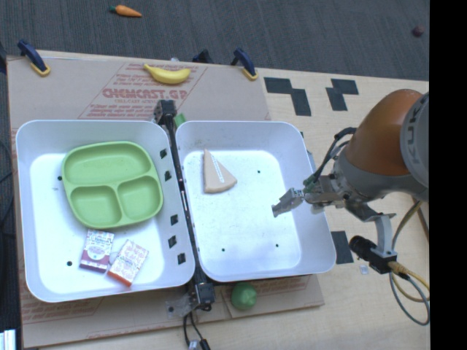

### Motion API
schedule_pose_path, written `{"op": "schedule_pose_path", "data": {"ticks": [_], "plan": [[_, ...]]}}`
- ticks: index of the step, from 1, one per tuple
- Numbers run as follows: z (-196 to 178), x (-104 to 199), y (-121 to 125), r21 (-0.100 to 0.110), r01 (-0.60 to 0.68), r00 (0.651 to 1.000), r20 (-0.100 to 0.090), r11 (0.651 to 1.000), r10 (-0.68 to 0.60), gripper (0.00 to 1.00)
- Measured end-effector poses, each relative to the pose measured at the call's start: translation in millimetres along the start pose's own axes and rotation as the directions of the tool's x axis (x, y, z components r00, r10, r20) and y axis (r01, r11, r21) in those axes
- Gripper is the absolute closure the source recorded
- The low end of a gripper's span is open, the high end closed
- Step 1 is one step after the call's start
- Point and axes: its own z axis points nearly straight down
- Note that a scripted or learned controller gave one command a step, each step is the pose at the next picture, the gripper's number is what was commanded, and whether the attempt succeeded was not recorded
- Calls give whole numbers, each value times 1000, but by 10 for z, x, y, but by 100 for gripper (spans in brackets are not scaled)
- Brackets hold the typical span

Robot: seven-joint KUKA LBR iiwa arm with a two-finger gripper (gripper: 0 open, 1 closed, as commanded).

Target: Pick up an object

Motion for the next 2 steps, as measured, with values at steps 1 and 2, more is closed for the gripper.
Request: {"op": "schedule_pose_path", "data": {"ticks": [1, 2], "plan": [[1002, -54, 695, -1, 2, 1000, 1, 1000, -2, 0], [1005, -54, 134, 0, 2, 1000, 1, 1000, -2, 0]]}}
